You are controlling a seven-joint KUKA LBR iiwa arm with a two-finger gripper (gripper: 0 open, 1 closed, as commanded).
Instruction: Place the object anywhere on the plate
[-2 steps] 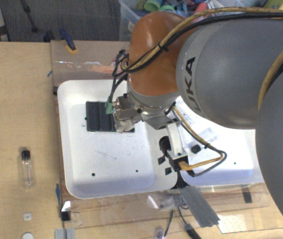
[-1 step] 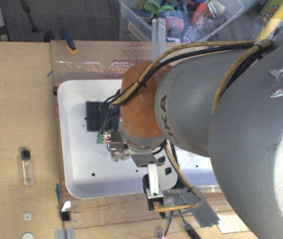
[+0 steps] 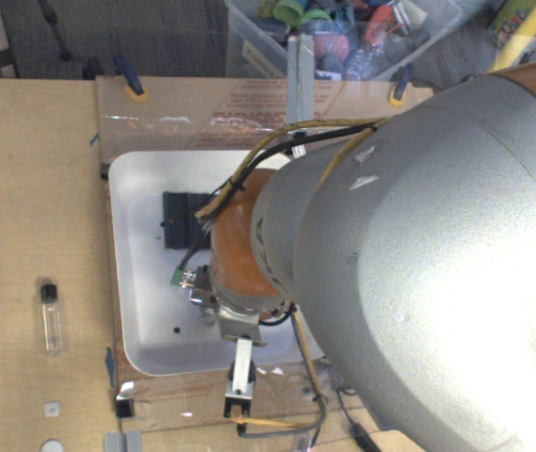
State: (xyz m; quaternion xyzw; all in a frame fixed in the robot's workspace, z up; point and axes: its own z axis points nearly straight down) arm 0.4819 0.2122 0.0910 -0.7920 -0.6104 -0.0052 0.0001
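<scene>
Honestly, we cannot make out the task's object or a plate. We see a black flat item (image 3: 185,217) near the far-left corner of the white bin (image 3: 140,347). The arm (image 3: 418,252) covers most of that bin, and its tool (image 3: 213,295) hangs over the bin's middle. A small clear vial (image 3: 51,316) lies on the tabletop (image 3: 23,177) toward its left edge.

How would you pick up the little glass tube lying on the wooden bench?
Probably from straight above, pinching the vial across its clear middle. It lies flat on the bench, black cap at one end, with both long sides free for fingers.
</scene>
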